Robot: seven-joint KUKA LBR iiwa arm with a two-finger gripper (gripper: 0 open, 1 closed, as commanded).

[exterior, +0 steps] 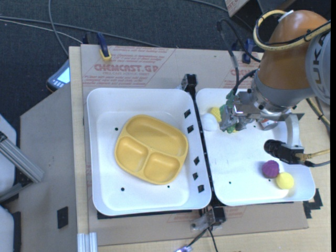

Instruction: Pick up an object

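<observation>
I see a smooth yellow three-compartment plastic plate (151, 148) in the left bin (100, 140). In the right bin (247, 190), the pincer (229, 126) hangs beside a small yellow piece (215, 112) and a white lump (209, 122). A fuzzy purple ball (270, 168) touches a yellow ball (285, 181).

Purple ball (271, 168) touches yellow ball (285, 180) in right bin's (247, 193) near corner.

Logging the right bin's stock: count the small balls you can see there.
2: purple ball and yellow ball, side by side near the right bin's front-right corner. The arm may hide others.
</observation>
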